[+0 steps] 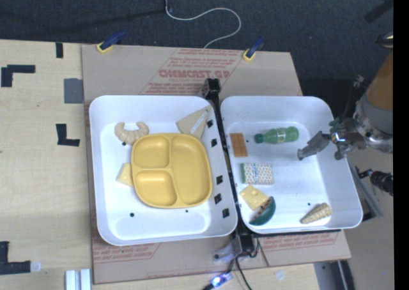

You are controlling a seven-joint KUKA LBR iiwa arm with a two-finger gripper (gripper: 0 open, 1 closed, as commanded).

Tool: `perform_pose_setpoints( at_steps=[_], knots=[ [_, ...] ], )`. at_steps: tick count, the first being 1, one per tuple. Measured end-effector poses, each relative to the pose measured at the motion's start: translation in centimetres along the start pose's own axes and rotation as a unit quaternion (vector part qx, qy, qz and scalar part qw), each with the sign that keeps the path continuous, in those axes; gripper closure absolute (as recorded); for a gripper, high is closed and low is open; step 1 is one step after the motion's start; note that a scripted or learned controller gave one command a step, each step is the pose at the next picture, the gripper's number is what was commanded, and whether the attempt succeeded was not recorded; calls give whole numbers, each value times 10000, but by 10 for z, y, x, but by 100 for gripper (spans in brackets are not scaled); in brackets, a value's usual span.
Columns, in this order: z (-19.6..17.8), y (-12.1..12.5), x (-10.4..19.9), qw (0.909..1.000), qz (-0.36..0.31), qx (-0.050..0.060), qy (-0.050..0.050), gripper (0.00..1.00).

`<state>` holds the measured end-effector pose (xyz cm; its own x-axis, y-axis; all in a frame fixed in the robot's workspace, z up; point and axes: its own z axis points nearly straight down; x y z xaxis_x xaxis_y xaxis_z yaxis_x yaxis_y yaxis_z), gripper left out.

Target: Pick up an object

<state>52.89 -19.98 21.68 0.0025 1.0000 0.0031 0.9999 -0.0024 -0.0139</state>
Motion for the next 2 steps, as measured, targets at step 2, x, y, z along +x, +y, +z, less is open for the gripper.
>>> perform_pose_setpoints(
  at_steps=[2],
  knots=[
    [43, 12, 4, 10000, -23, -42, -12, 0]
  ],
)
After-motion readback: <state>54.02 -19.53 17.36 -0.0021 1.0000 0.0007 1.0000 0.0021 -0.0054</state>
